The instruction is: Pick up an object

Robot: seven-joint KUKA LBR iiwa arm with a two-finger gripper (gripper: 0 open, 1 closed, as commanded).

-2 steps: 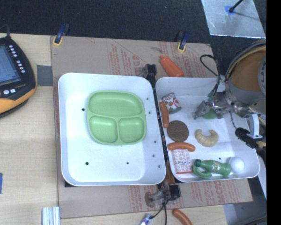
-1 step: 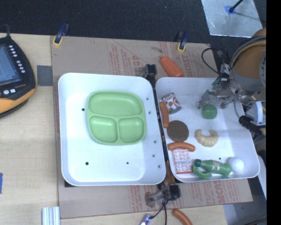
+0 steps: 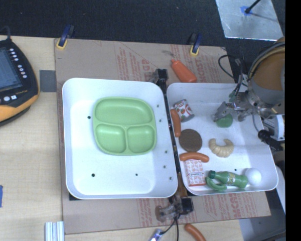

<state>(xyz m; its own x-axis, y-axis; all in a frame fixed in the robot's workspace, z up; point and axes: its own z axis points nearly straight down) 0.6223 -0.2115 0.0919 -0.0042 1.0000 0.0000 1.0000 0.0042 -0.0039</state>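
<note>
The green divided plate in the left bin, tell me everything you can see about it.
The green divided plate is pale green, smooth and plastic-looking, a rounded rectangle with three compartments: one wide section along the far side and two smaller ones side by side on the near side. It lies flat and right side up on the floor of the left white bin, slightly toward the far half, apart from the bin's walls. Nothing sits in its compartments.

The gripper point(image 3: 231, 109) covers the top of the green object point(image 3: 223, 120) under its fingers, so a grasp cannot be judged. Far left of the fingers, the teach pendant point(image 3: 7, 79) is cut by the picture edge. Far below them, an orange sausage point(image 3: 195, 231) is cut by the bottom edge.
</note>
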